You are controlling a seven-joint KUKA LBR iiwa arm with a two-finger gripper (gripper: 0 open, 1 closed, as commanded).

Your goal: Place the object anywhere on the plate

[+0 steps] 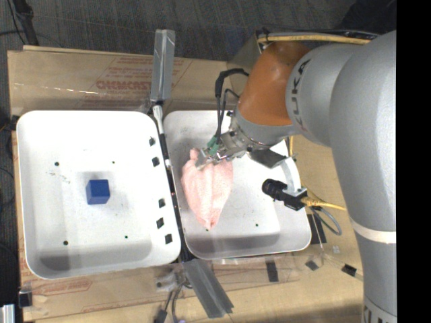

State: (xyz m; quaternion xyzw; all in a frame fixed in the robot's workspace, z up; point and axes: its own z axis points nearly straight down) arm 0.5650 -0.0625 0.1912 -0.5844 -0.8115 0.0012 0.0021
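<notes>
**As arm leans over right bin, blue cube sits alone in the left**

While the grey KUKA arm (350, 99) reaches in from the right, its orange band (269, 86) hangs above the right bin (269, 237), and the gripper (219, 150) is low over that bin's upper middle. From this slanted overhead view its claw is too small and too crowded by wrist hardware to judge, so whether it is wide, narrow or closed on anything cannot be told.

Just beside and below the gripper lies a pale pink item (207, 187), soft and crumpled in look and tapering toward the near wall. Its top edge meets the gripper's tip, though a grasp cannot be confirmed.

The blue cube (98, 191) rests flat on the floor of the left bin (40, 133), left of centre, well apart from both the pink item and the gripper. The wall between the two bins separates them.

A black cylindrical fitting (277, 190) sticks out over the right bin's far side, and a yellow cable (326, 207) runs off it to the right. A grey metal bar (162, 62) rises from the seam between the bins, and brown cardboard (81, 73) lies under both.
</notes>
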